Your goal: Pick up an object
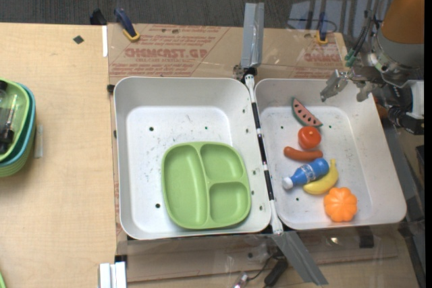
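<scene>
Behind the bins (128, 145) — a sheet (175, 50) printed "CHEMCAST GP".

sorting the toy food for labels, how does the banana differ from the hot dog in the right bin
The banana is yellow; the hot dog is red-orange. The banana curves in an arc, while the hot dog lies nearly straight. The banana sits nearer the front of the right bin, against the blue bottle and beside the orange pumpkin; the hot dog lies farther back, just below the tomato. Both are long, slim toy foods lying flat.
</scene>
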You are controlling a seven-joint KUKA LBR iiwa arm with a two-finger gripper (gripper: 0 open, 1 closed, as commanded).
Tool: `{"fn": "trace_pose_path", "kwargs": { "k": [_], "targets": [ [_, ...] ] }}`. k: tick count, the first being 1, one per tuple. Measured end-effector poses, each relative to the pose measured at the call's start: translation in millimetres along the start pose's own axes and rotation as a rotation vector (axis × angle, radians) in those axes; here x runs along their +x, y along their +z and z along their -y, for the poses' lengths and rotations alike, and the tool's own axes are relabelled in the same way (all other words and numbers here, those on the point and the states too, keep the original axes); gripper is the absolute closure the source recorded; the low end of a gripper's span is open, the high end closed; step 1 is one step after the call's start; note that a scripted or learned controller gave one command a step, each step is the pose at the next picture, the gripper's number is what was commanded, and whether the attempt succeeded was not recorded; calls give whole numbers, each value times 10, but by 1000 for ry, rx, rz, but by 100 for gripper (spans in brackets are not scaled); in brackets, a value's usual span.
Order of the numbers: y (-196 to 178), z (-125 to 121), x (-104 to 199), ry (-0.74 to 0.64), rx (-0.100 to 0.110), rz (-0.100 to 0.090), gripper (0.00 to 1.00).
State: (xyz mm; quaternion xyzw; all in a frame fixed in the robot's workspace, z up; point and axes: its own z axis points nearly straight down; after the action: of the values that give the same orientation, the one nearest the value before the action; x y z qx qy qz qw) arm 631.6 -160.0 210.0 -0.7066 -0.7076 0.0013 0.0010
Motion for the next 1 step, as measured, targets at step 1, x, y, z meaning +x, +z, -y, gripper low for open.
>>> {"fn": "trace_pose_path", "kwargs": {
  "k": [1],
  "targets": [
    [1164, -175, 565, 144, -1, 0, 0]
  ]
}}
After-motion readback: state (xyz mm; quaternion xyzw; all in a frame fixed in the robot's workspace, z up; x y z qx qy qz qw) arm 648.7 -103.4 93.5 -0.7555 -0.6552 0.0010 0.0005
